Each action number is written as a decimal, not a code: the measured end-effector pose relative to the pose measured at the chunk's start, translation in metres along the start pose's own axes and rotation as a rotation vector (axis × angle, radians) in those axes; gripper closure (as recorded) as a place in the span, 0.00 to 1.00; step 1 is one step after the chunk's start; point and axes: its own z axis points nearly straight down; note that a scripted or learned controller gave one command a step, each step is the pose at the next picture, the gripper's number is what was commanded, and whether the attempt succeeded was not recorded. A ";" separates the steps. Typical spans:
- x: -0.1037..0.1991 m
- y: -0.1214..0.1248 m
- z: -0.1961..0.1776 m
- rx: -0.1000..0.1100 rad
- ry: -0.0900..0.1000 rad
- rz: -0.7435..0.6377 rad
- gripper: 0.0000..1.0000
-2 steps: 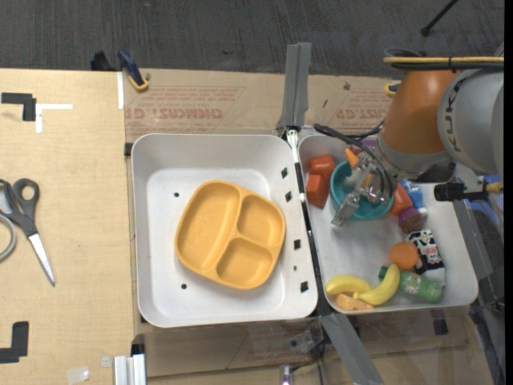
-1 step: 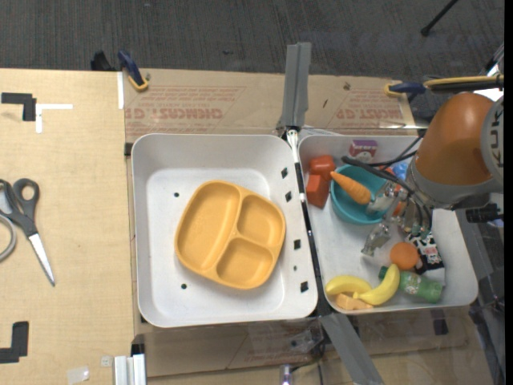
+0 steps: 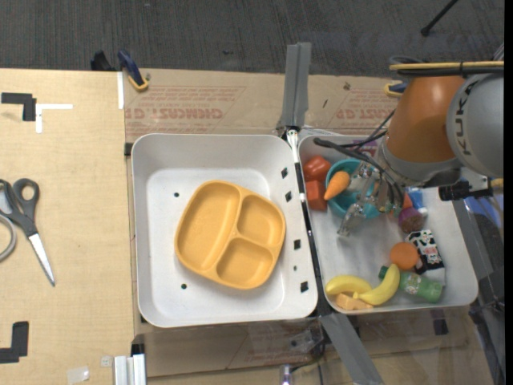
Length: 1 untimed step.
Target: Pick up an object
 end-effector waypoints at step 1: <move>0.059 -0.062 0.000 0.000 0.002 -0.131 0.00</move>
